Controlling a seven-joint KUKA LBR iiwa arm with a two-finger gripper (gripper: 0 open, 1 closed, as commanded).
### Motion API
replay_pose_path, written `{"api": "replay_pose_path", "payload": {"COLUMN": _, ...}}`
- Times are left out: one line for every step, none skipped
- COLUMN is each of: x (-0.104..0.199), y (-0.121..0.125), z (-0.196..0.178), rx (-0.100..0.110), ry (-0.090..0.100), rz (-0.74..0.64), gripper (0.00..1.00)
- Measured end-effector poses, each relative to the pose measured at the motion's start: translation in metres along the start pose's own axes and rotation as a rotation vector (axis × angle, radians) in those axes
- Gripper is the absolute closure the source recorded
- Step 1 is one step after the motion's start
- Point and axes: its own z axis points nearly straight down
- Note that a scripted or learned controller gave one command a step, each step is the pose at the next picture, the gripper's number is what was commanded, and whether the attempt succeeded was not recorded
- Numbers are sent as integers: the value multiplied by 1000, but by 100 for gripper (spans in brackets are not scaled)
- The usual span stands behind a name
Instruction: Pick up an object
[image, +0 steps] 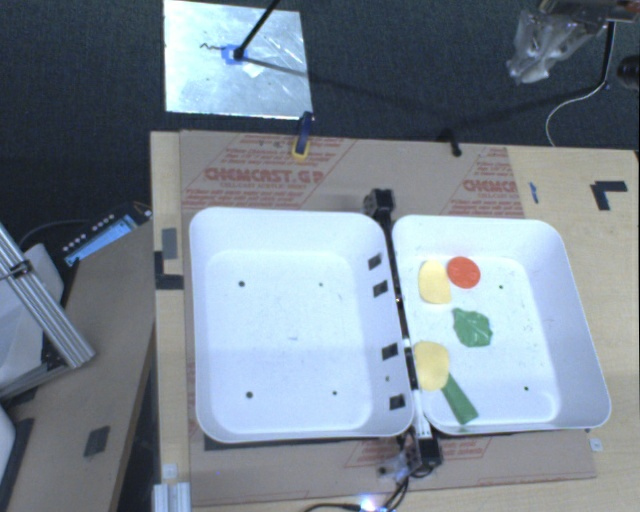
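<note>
My claw (540, 45) hangs blurred at the top right, well above and behind the right bin (580, 330), and I cannot tell whether it is open or closed. The red disc (462, 271), two yellow pieces (434, 283) (431, 364), green leaf (472, 327) and green stick (458, 399) all lie far below-left of it. I judge the crowding could spoil a grab: the disc touches one yellow piece, and the lower yellow piece sits against the bin's wall.

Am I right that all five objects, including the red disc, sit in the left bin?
Not quite: the bin is wrong. The camera view shows all five, the red disc, two yellow pieces and two green pieces, in the right bin, not the left bin.
</note>
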Motion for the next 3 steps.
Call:
{"api": "replay_pose_path", "payload": {"x": 1, "y": -76, "z": -3, "rx": 1, "ry": 3, "rz": 0, "gripper": 100}}
{"api": "replay_pose_path", "payload": {"x": 28, "y": -157, "z": -3, "rx": 2, "ry": 4, "rz": -5, "gripper": 100}}
{"api": "replay_pose_path", "payload": {"x": -10, "y": -93, "z": -1, "rx": 0, "ry": 0, "rz": 2, "gripper": 100}}
